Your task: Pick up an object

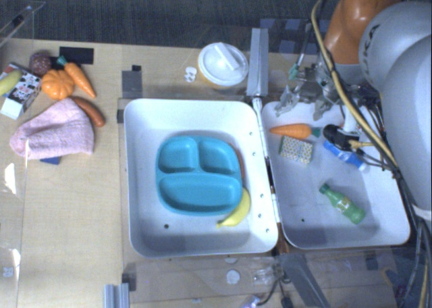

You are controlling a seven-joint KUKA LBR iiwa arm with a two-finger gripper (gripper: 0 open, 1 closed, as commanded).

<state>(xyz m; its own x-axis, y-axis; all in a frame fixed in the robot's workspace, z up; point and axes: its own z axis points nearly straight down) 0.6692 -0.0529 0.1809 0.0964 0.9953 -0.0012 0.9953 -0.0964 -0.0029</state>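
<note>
Hovering over the far edge of the right bin [378, 236], my claw [305, 97] hangs with fingers spread, pinching nothing. Just near of it lies a toy carrot [291, 130], beside a speckled sponge [297, 149]; a green bottle [343, 204] rests nearer. No label is readable. A blue divided plate [196, 175] and banana [237, 213] sit in the left bin [142, 165].
</note>
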